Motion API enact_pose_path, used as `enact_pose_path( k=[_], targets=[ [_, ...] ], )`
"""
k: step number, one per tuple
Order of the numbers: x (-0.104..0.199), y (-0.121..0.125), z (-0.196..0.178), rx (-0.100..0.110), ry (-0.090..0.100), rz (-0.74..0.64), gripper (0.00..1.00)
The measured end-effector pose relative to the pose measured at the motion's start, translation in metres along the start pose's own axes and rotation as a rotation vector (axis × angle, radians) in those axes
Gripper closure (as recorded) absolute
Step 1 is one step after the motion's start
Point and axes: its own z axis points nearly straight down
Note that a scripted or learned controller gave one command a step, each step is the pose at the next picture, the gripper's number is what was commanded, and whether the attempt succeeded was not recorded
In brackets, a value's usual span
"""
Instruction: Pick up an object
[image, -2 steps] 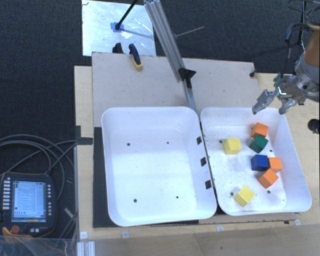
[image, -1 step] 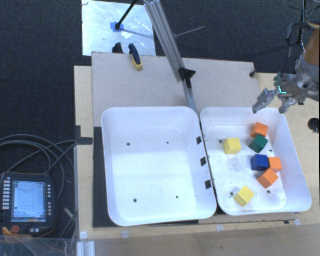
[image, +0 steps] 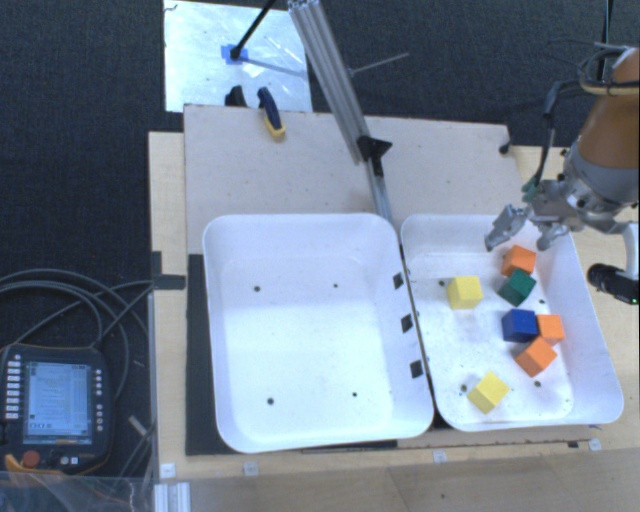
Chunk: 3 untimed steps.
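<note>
The right bin (image: 445, 345) holds several small cubes. An orange cube (image: 518, 260) lies near the far rim, touching a green cube (image: 517, 289). A yellow cube (image: 464, 292) sits to their left. Further forward are a blue cube (image: 519, 324) against an orange cube (image: 552, 327), another orange cube (image: 536, 356), and a yellow cube (image: 489, 392). My gripper (image: 524, 234) hovers over the bin's far edge, just above the first orange cube, open with nothing between its fingers.
The left bin (image: 300, 330) stands beside the right one. A slanted metal pole (image: 335, 80) ends at the bins' shared far corner. A teach pendant (image: 50, 400) with cables lies at the left. A small clamp (image: 270, 112) rests on the board behind.
</note>
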Motion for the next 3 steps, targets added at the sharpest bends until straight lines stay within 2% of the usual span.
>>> enact_pose_path(
  k=[2, 3],
  targets=[
    [-0.007, -0.008, 0.092, 0.000, 0.000, 0.001, 0.00],
    [-0.007, -0.006, 0.078, -0.007, -0.001, 0.000, 1.00]
  ],
)
